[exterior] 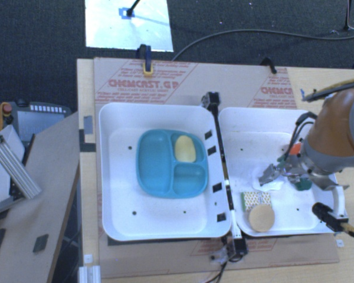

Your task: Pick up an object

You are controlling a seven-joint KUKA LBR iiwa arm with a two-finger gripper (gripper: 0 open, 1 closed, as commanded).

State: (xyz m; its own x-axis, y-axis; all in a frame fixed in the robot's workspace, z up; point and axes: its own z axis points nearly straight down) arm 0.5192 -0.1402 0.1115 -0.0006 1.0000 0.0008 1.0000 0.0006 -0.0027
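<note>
Camera view from above: two shallow white plastic bins are seen side by side on a brown cardboard-covered bench (183,75). In the left bin (115,205), at the centre of the frame, a blue divided plastic plate (159,170) is laid flat, and a pale yellow rounded object (185,148) is seated in its upper right compartment. In the right bin (248,128), toward the lower right of the frame, a round tan disc (261,218) is placed near the bottom wall, touching a small green-and-white patterned square piece (251,200) just above and left of it. A small white object (272,184) is found just beneath the gripper (270,174), and a dark green item (302,184) is partly hidden under the grey-and-orange arm (336,128). Whether the pincer is apart or together cannot be told.
</note>
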